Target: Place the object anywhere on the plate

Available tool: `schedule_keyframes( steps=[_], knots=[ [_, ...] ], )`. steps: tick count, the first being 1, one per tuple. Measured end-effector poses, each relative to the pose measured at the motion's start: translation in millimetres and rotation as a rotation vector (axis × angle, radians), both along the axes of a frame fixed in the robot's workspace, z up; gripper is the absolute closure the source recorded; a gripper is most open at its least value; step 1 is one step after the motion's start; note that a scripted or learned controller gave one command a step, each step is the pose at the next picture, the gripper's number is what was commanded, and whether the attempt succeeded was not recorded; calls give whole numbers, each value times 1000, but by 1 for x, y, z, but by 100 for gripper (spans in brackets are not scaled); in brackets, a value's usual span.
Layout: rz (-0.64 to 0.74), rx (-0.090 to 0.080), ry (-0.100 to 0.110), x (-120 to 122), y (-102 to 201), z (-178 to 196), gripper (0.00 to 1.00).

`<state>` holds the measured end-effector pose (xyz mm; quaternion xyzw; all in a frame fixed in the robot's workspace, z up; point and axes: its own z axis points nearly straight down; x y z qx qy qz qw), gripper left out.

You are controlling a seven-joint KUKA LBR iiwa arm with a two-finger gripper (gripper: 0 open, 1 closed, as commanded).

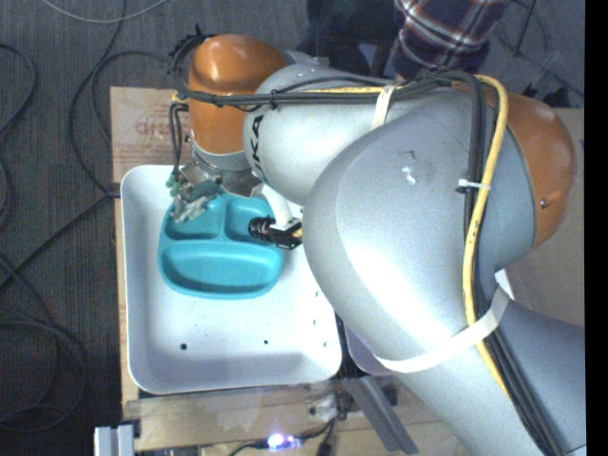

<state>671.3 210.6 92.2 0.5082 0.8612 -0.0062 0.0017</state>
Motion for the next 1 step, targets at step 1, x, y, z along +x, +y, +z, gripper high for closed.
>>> schedule_keyframes(
  steps=[1],
  knots=[
    [0,-4,0,0,-1,10,100]
  ],
)
